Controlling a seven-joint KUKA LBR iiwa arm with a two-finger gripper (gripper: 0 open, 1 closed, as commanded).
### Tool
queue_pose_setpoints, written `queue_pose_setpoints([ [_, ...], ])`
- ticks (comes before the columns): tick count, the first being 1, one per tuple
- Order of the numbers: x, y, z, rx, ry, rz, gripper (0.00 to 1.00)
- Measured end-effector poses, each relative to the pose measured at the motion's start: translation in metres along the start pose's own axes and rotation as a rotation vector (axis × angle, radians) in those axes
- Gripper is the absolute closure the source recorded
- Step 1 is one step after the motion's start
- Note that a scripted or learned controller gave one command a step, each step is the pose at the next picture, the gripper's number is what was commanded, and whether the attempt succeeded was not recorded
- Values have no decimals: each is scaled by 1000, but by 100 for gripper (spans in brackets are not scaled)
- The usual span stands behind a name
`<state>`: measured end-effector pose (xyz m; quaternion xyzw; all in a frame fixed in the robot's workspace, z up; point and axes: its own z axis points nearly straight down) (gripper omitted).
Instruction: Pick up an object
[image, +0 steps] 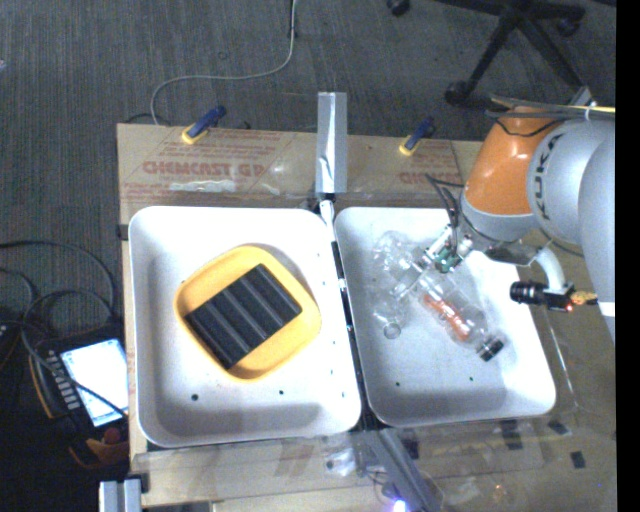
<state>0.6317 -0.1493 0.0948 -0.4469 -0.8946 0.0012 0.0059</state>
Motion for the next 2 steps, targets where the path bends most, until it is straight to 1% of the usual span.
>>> queue_pose_setpoints([
  [1, 1, 1, -9, -3, 3, 0, 100],
  [2, 44, 66, -89, -10, -9, -43, 100],
])
